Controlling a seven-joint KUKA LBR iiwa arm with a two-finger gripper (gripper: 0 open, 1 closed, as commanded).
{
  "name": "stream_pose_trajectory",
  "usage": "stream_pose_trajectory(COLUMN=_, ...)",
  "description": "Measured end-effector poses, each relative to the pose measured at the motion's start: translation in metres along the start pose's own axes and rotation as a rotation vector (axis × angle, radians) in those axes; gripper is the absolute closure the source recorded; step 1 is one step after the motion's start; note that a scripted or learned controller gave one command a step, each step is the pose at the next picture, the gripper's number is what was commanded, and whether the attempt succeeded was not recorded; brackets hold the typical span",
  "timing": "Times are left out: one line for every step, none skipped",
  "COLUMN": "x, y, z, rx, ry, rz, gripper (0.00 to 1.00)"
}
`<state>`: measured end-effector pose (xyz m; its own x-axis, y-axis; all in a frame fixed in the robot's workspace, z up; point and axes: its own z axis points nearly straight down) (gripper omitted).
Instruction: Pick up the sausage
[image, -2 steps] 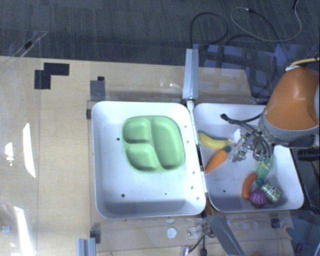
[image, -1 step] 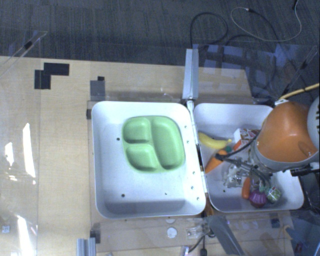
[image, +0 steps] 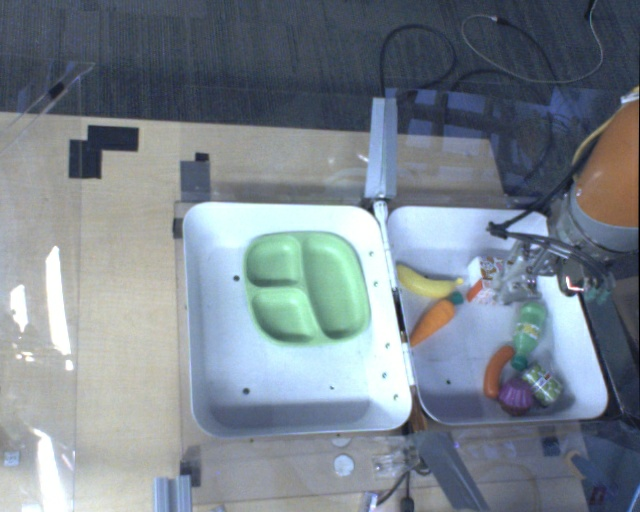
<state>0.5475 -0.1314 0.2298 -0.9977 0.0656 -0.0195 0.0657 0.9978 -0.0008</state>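
Pale wood bench (image: 100, 330) met dark carpet (image: 200, 40) beyond. In the right bin (image: 590, 400), the orange-red sausage (image: 495, 371) lay near the front, the gripper (image: 515, 275) above it; its grip, unclear. No readable labels.

- The arm (image: 610, 185) is reaching in from the right edge, its orange band showing above the grey wrist
- The gripper (image: 515, 283) is hanging low at the wrist's left end (metal parts blurred, so the state of its tips is not readable), pointing leftward and down
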Motion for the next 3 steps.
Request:
stream_pose_trajectory(x=0.018, y=0.041, z=0.056, rx=-0.003, ry=0.011, rz=-0.105, gripper=1.0)
stream_pose_trajectory(x=0.014, y=0.042, z=0.044, rx=-0.004, ry=0.0, rz=-0.104, gripper=1.0)
stream_pose_trajectory(x=0.041, y=0.056, z=0.043, rx=-0.005, ry=0.005, rz=-0.567, gripper=1.0)
